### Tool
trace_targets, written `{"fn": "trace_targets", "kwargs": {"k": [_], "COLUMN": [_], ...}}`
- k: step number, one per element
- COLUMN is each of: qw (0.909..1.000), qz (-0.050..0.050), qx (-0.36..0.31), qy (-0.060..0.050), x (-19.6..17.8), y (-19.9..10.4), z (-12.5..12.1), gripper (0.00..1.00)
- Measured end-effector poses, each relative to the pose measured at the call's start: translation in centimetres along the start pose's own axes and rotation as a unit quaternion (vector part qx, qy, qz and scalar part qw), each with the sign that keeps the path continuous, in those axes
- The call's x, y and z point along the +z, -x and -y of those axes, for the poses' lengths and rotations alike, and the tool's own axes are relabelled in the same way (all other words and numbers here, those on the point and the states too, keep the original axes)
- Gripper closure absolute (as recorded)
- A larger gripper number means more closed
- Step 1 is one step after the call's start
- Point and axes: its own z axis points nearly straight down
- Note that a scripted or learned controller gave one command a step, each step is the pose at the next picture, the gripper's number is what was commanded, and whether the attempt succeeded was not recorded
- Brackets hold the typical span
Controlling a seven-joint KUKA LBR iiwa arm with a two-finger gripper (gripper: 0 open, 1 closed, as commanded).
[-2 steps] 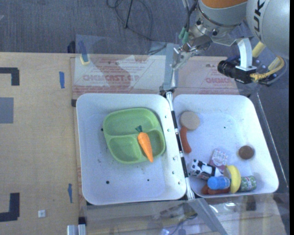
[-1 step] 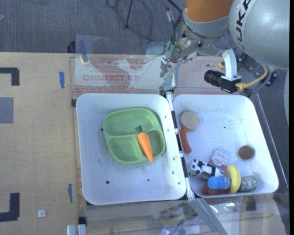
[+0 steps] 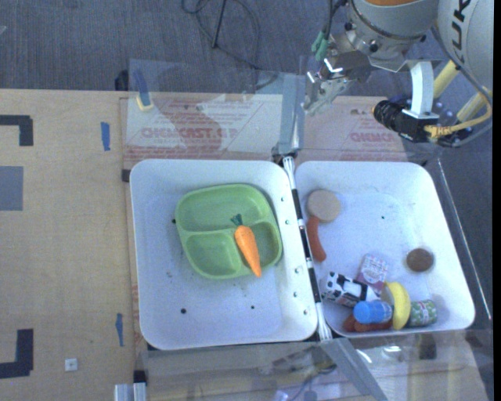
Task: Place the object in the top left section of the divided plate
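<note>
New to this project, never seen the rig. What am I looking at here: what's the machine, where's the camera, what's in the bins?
One fixed camera looks down at a slant on a bench holding two shallow white bins: the left bin and the right bin.

The grey machine at top right is a robot arm that reaches in from the right; its gripper hangs above the back of the bench, beyond the bins, with nothing visible between its fingers.

In the left bin sits a green divided plate, with a toy carrot lying across its right-hand divider.

The right bin holds small toys, among them a tan disc, a sausage, a brown disc, a banana and a blue piece.
</note>
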Motion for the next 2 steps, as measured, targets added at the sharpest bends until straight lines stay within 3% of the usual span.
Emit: {"fn": "trace_targets", "kwargs": {"k": [1,2], "qw": [0.9936,0.9757], "qz": [0.000,0.000], "qx": [-0.113,-0.219], "qy": [0.001,0.000], "x": [-3.2,-3.2], "y": [4.4,7.0], "z": [-0.1,0.7], "gripper": [1.00,1.00]}}
